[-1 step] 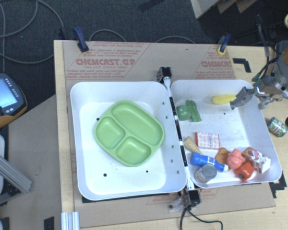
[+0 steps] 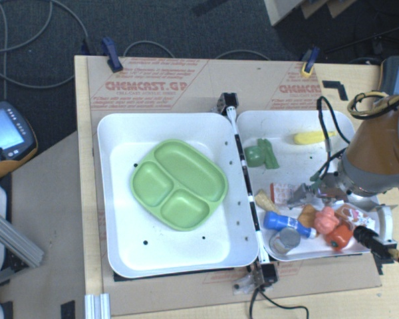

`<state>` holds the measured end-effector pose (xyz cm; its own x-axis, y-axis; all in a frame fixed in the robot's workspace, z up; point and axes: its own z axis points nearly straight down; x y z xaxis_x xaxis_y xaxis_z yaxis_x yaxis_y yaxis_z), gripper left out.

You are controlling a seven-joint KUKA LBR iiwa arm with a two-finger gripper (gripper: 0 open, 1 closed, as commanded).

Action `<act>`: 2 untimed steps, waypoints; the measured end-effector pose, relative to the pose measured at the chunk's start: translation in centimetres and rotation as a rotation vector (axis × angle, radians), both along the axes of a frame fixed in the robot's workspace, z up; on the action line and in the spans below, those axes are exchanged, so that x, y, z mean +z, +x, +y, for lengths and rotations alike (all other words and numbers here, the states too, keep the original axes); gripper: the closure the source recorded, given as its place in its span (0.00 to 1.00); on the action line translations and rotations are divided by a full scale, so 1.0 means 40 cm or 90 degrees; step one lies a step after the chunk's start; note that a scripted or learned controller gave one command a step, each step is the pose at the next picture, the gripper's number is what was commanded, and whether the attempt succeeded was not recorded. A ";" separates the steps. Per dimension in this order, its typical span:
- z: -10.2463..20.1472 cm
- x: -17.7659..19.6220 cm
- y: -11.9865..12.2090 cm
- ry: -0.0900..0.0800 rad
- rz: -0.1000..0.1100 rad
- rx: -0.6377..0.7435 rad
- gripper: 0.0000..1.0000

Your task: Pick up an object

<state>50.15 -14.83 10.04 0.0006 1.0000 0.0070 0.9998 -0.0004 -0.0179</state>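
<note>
The right bin (image 2: 286,121) holds a green toy (image 2: 260,155) near its left wall and a yellow piece (image 2: 310,138) at the back. At its front lie a blue bottle (image 2: 284,222), a grey tin (image 2: 284,240), a pink lump (image 2: 326,219), a red piece (image 2: 340,235) and a small tan piece (image 2: 263,200). My gripper (image 2: 304,194) hangs low over the middle of this bin, just above the blue bottle and the pink lump. I see nothing clearly held in it.
The left bin (image 2: 120,178) carries a green divided plate (image 2: 179,184). A black clamp (image 2: 227,101) sits where the bins meet at the back. Black cables (image 2: 327,135) loop from the arm over the right bin's back.
</note>
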 end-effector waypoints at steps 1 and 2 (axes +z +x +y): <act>-0.001 -0.042 -0.058 -0.003 -0.010 -0.001 0.00; -0.001 -0.015 -0.055 -0.005 -0.013 -0.001 1.00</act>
